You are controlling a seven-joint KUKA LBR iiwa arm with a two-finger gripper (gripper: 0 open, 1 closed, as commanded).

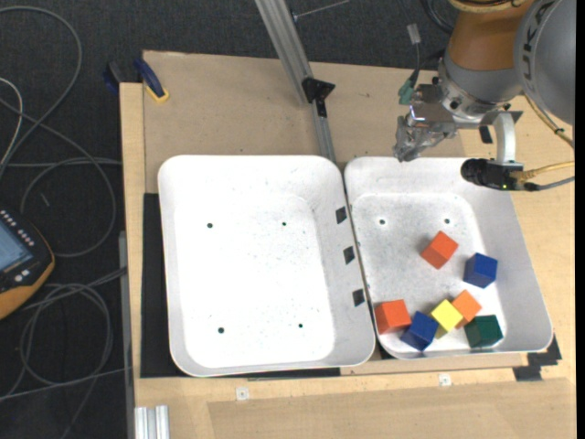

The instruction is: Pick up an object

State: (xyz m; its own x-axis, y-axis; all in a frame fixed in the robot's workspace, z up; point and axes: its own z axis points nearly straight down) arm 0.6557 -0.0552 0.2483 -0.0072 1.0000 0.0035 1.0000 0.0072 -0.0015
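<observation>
The gripper hangs over the far rim of the right bin, near that bin's far left corner, and nothing is seen between its fingers; whether they stand wide or narrow cannot be told, since the tips blur together into one dark, metallic cluster. Every candidate for the pick lies nearward of it — toward the bin's near edge and somewhat toward its right side. Closest to the gripper is the orange cube, which sits alone near the middle of the bin floor with bare white around it and is turned at an angle to the bin walls. A blue cube lies just beyond it toward the right wall, also apart from its neighbours. The rest crowd the near edge: an orange-red cube by the near left corner, a second blue cube touching or nearly touching a yellow cube, a smaller-looking orange cube beside the yellow, and a dark green cube at the near right. All are small blocks with flat faces and crisp edges, matte and probably rigid, so no long axis matters — only the rotation of the faces relative to the fingers. The lone orange cube looks the easiest target, because the packed ones leave little room for fingers. The bin is shallow, smooth white plastic, speckled with dark flecks. The left bin holds no blocks.
</observation>
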